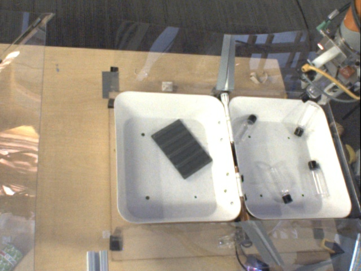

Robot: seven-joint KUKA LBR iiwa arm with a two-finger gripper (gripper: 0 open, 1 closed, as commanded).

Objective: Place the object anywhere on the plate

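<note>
**Two white bins on a wooden table, robot arm at the far right corner**

A wooden table [62, 168] carries two shallow white bins side by side. The left bin [127, 202] holds a dark grey ribbed plate [181, 148], lying flat and turned at an angle near the bin's middle. The right bin [338, 208] holds four clear vials with black caps, scattered well apart: one [246, 124] at the far left, one [303, 119] at the far right, one [317, 178] near the right wall, one [276, 184] toward the near side. The arm's tool [333, 52] sits beyond the right bin's far right corner; whether it is open or closed cannot be told.
</note>
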